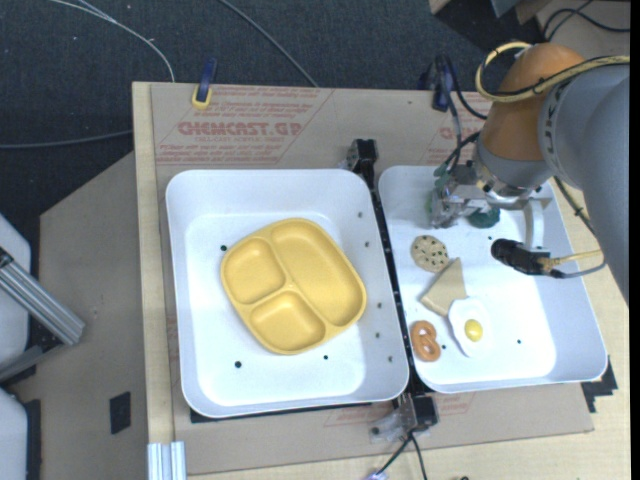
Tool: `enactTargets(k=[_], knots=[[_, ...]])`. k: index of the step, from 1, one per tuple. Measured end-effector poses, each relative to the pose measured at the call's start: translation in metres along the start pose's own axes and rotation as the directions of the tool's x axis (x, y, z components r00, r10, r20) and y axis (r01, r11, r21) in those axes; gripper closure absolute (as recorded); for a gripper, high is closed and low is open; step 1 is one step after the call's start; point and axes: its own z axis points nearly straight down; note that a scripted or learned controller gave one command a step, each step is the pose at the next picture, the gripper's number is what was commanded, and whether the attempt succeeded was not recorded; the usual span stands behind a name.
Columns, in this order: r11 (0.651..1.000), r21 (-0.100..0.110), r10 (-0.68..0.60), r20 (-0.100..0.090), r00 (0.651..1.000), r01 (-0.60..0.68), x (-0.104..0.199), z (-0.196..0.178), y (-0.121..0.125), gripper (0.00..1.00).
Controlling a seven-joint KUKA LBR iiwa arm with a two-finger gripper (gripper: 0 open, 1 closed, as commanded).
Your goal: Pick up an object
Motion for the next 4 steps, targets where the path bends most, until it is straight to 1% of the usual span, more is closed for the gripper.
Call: enactTargets(k=[1,2,3,4], knots=[[1.000,-0.006,0.002,0.001,1.000,-0.002,-0.003,-0.046,-0.006,1.00],[1.000,-0.008,-0.002,0.002,1.000,0.002,0.006,-0.101,0.000,1.00],[1.000,-0.008,-0.001,0.002,1.000,0.001,0.006,-0.149,0.001,1.00],[1.000,0.000,-0.004,0.000,1.000,0.004,0.063,-0.155,-0.006,1.00]])
